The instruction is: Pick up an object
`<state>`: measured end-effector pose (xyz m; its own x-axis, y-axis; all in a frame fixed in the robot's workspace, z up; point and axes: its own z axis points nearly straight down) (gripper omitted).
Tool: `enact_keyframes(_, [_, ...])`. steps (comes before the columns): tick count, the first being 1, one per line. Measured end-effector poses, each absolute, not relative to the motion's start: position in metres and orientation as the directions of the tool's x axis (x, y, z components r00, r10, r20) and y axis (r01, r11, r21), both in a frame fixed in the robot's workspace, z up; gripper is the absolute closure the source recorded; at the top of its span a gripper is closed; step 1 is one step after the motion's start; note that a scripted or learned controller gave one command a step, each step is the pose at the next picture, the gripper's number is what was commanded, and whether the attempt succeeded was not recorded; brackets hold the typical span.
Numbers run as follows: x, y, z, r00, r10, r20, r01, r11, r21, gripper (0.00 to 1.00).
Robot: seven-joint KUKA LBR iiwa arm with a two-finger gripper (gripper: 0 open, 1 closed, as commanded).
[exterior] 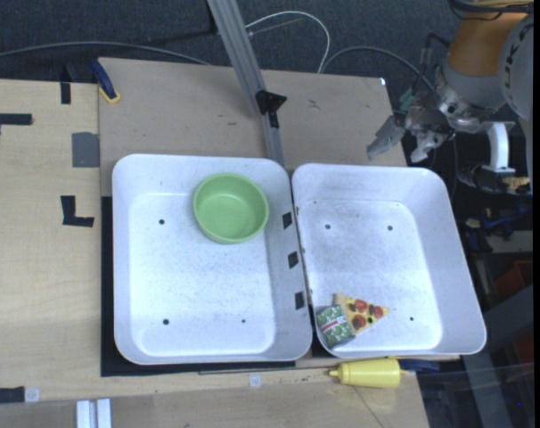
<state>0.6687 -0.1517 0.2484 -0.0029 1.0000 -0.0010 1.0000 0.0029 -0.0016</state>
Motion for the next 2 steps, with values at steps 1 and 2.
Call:
enact_keyframes(1, [0.669,-0.152,0.248,-0.003,1.000,-0.001,1.000,0.003,-0.002,0.00])
enact_keyframes(2, [0.668,-0.149,0.205,-0.003,1.000,-0.001,1.000,0.003,-0.005,0.00])
